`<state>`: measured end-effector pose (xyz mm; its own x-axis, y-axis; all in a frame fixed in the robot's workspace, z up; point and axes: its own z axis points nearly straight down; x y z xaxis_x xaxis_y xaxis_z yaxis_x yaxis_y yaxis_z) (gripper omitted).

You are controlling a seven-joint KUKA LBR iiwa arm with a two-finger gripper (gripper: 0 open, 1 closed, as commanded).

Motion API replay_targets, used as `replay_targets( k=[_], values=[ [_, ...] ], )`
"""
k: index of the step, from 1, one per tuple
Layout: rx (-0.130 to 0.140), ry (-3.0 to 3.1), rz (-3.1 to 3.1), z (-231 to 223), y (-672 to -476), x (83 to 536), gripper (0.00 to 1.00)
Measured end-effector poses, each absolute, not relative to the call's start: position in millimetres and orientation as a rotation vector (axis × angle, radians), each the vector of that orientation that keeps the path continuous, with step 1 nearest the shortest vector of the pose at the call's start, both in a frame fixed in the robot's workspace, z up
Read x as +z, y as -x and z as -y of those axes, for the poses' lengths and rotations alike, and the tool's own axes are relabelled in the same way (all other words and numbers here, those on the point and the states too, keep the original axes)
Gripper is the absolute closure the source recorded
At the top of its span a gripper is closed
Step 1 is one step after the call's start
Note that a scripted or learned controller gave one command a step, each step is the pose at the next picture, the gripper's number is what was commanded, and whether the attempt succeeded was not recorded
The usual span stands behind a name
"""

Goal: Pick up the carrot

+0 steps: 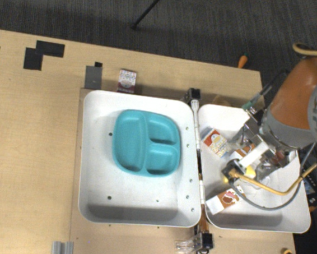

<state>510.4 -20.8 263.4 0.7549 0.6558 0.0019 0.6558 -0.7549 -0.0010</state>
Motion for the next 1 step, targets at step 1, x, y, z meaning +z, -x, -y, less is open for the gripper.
replay_targets(
  k=[1],
  values=[
    [-0.003,2.709,1.595,83.8,-491.9,269.9,0.00]
  ],
)
